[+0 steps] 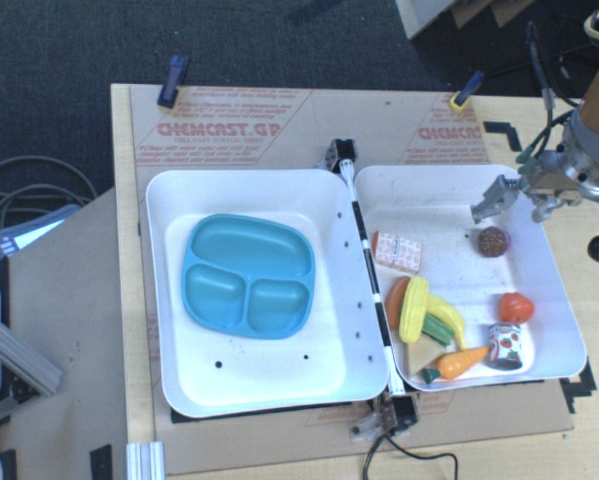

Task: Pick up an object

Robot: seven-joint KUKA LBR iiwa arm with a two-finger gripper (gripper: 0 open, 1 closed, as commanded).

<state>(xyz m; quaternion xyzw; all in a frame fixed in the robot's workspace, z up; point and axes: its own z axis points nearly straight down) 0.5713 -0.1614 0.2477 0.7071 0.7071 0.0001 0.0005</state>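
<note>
The right bin [449,190] holds several toy items. A dark brown ball [492,241] lies near its back right, and a red tomato [515,307] sits in front of it. A pink-and-white packet [397,252] lies by the left wall. A yellow banana [415,310], a green piece [442,328], an orange carrot [457,363] and a small patterned cup [507,346] crowd the front. My gripper [514,203] hangs over the bin's back right, just above and behind the brown ball, open with nothing between its fingers.
The left bin [169,208] holds a blue divided plate [247,275]. A black-and-white divider rail [362,258] runs between the bins. The arm's wrist and cables [579,158] come in from the right edge. Blue and yellow clamps [171,80] grip the board's back edge.
</note>
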